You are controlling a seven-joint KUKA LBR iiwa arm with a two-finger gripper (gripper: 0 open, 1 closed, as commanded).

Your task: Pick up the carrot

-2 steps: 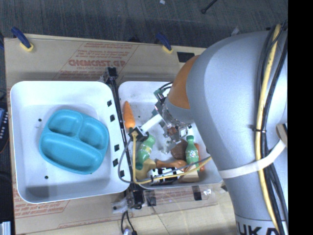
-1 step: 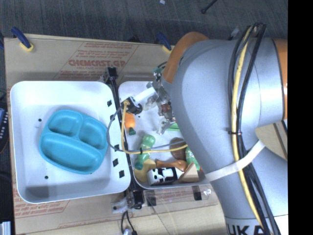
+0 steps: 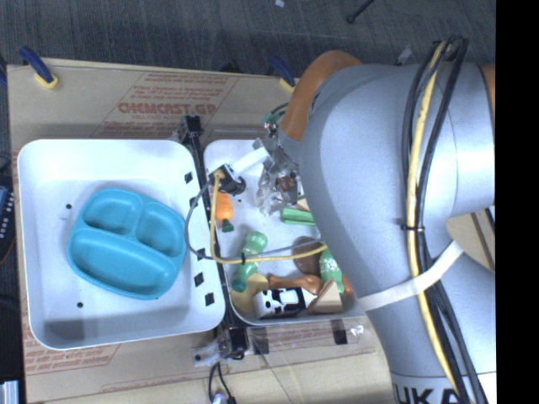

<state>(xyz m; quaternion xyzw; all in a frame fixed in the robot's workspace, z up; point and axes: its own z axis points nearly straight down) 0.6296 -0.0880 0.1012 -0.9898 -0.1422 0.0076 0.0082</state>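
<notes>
Faintly, "CHEMCAST GP" marks the cardboard [image 3: 160, 99] behind the bins.

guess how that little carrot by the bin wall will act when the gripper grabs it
The carrot looks like a smooth plastic toy, so probably stiff, light and somewhat slippery. Its rounded, tapered shape may let it roll or squirt sideways. Lying against the right bin's left wall, it leaves little finger room.

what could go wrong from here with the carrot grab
1. The carrot lies tight against the left wall of the right bin, by a black clip; a finger may strike the wall instead of flanking it.
2. The end effector sits to the carrot's right over a green piece, so it might close on the wrong item.
3. The yellow cable loops just below and could snag.
</notes>
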